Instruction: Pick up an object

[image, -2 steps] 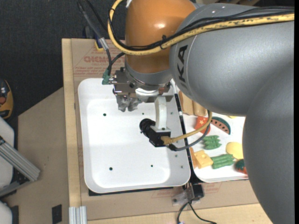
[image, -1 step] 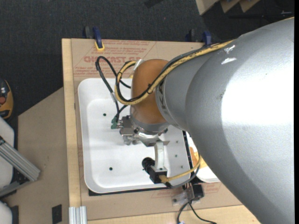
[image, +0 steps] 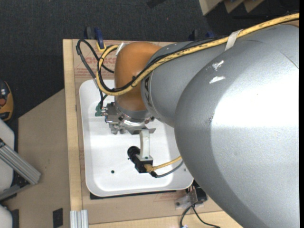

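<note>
Gripper (image: 126,124) is held over the white bin (image: 95,141), masked by the wrist, so how wide it is spread and whether anything is gripped cannot be told. The only candidate seen is a tiny dark speck (image: 112,171) on the bin floor, apart from the gripper toward the view's lower left. It is too small for shape or long axis to be judged.

In the white bin (image: 97,146) under my arm (image: 237,118), I can make out one loose thing: a tiny dark speck (image: 112,171). It lies flat on the bare floor, toward the bin's near left corner and clear of both walls there. It is too small for me to tell its shape or kind.
</note>
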Controlling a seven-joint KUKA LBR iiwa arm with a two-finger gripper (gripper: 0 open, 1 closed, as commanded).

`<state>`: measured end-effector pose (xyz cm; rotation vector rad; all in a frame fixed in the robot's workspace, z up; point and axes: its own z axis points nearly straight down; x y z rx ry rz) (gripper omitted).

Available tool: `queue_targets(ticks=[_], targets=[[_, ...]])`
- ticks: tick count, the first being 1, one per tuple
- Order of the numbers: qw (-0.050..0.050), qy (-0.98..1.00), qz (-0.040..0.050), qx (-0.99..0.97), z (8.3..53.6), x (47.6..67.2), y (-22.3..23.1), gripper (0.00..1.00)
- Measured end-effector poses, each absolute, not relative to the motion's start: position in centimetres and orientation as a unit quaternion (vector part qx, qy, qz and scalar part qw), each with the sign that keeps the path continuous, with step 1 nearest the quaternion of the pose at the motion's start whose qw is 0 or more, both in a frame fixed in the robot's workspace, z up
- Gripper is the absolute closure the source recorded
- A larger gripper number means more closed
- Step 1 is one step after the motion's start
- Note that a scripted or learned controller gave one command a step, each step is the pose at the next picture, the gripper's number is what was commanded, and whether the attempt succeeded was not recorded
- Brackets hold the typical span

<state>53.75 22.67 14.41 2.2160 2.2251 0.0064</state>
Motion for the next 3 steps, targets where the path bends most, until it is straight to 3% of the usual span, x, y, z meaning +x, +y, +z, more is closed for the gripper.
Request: queue_targets(ticks=[1, 2, 3], targets=[[0.0, 0.707, 0.0004, 0.708, 8.3, 47.8, 22.4, 1.0], [-0.001, 0.706, 0.0012, 0.708, 8.6, 48.0, 20.3, 1.0], [0.001, 0.708, 0.0029, 0.706, 15.1, 48.0, 22.2, 1.0]])
